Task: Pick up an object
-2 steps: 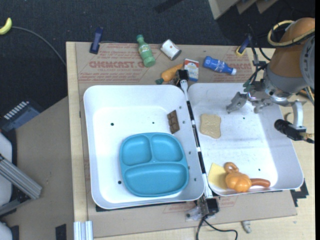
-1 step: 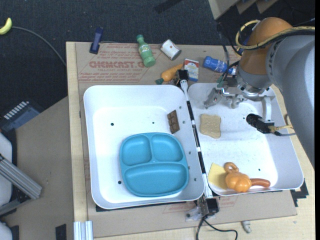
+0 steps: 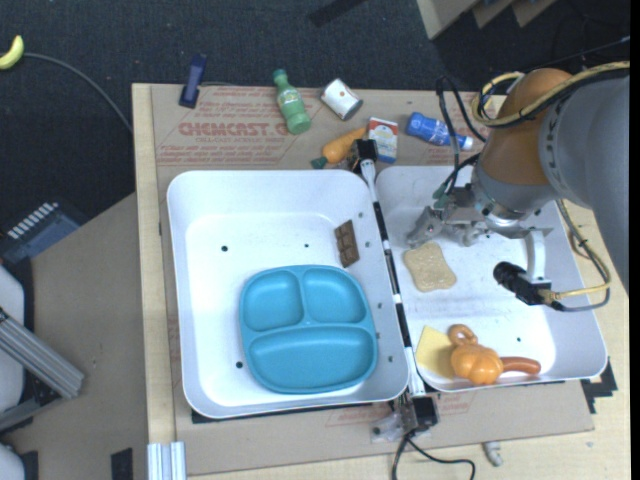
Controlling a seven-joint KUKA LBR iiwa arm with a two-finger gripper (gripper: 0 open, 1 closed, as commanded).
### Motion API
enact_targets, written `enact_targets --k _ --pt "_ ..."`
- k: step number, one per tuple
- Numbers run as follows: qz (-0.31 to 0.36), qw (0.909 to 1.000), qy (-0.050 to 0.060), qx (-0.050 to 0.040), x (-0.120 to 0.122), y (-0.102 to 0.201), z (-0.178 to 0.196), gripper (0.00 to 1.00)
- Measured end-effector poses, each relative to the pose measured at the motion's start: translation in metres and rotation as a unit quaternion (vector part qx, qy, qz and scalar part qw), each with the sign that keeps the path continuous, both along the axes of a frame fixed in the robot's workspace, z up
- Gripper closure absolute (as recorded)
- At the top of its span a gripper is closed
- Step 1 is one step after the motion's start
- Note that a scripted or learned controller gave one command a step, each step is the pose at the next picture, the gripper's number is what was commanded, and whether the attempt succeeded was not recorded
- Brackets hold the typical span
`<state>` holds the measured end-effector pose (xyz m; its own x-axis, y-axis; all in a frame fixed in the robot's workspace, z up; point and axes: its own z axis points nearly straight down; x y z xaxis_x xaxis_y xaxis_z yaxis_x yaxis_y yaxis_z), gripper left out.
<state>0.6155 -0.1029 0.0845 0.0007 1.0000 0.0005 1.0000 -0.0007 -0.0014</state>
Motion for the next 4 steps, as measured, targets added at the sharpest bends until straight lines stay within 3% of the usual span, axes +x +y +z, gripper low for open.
enact_targets --k 4 --pt "0.0 1.0 0.0 0.0002 -0.069 0.001 0.0 0.0"
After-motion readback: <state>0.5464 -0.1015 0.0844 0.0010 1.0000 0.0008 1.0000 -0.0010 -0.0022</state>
